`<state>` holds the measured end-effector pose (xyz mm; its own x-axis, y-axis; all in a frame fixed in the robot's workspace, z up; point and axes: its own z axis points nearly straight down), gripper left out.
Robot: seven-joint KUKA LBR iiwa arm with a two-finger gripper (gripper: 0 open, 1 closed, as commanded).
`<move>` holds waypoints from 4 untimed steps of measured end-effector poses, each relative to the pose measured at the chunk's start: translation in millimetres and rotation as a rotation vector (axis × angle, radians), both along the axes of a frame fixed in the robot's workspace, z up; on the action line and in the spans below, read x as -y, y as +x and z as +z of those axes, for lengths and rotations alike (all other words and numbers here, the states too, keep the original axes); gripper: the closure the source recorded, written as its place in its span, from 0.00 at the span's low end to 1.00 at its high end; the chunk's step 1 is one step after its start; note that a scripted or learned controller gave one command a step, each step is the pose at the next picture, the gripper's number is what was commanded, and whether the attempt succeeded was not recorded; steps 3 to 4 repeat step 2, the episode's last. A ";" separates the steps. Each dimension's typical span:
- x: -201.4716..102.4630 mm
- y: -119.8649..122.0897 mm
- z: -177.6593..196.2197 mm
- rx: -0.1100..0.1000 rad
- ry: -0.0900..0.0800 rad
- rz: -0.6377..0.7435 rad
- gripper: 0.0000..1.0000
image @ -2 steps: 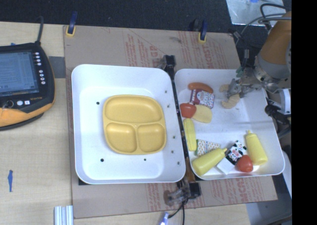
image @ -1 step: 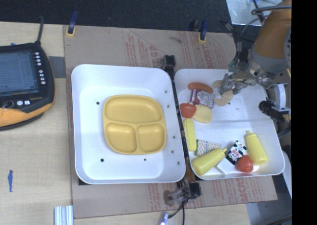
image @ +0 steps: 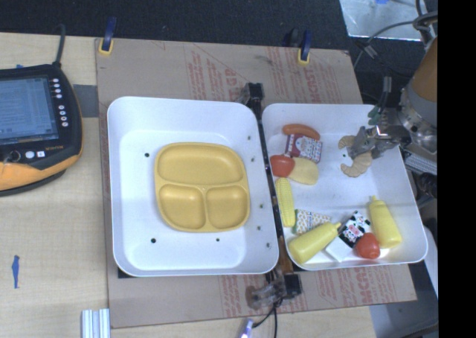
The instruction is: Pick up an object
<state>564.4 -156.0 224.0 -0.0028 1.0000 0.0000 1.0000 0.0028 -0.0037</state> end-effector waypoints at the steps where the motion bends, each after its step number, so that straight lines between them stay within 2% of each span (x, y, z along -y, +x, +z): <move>1: -64.8 17.4 6.8 0.001 -0.002 0.004 1.00; 2: -116.1 34.8 -1.3 0.002 -0.003 0.005 1.00; 4: -116.1 34.8 -1.3 0.002 -0.003 0.005 1.00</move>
